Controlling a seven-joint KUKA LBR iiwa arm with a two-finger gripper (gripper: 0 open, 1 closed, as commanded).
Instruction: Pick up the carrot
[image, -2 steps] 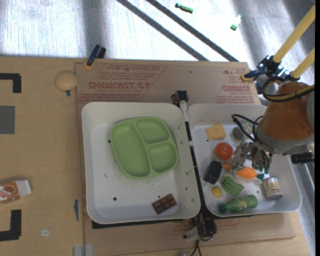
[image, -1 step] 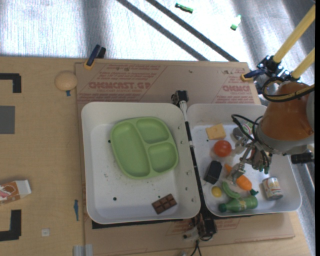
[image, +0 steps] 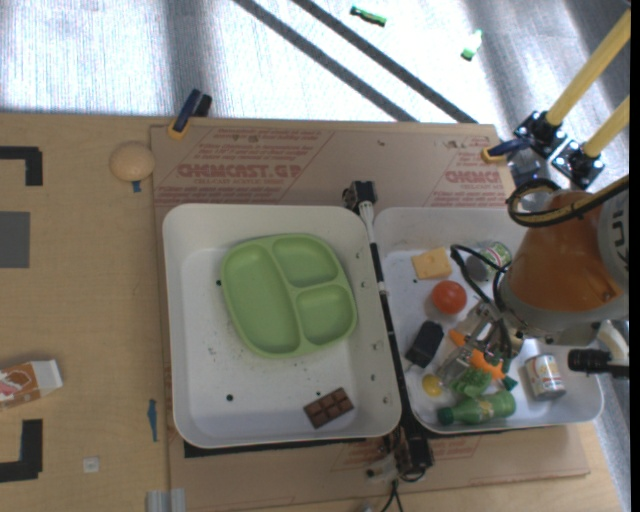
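Small orange carrot (image: 481, 358) lying in the right white bin (image: 580, 408), at five o'clock from the round red tomato (image: 449, 296). Metal two-finger gripper (image: 487, 340) right over it, touching. Pinching or spread? Cannot tell. Not lifted yet; grabbing and raising left to do.

A wooden bench (image: 80, 300) fills most of the scene, with a sheet of printed cardboard (image: 300, 160) laid across it. Black tape marks (image: 25, 165) sit along the bench's left side, beside a grey square (image: 12, 240). A small carton (image: 30, 380) lies near the left edge and a round wooden knob (image: 131, 162) rests further up. Beyond the bench, a grey floor (image: 100, 50) shows bright streaks of light and dark diagonal lines.
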